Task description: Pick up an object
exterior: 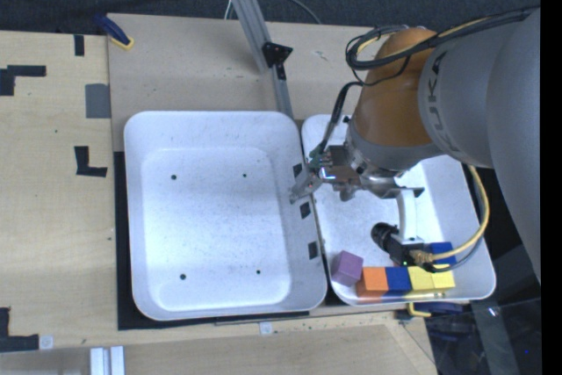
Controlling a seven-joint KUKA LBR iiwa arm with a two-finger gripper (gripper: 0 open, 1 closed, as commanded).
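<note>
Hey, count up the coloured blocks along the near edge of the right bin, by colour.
Purple block: 1
Orange block: 1
Blue block: 1
Yellow block: 1
Total: 4, all in the right bin. A blue patch behind them is too hidden to count.

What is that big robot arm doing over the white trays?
The grey and orange robot arm is reaching in over the right white bin. Its gripper is down near that bin's left wall. Its job is to pick something up, but I can't see it holding anything. A purple block, an orange block, a blue block and a yellow block sit in a row at the bin's near end, apart from the gripper.
</note>
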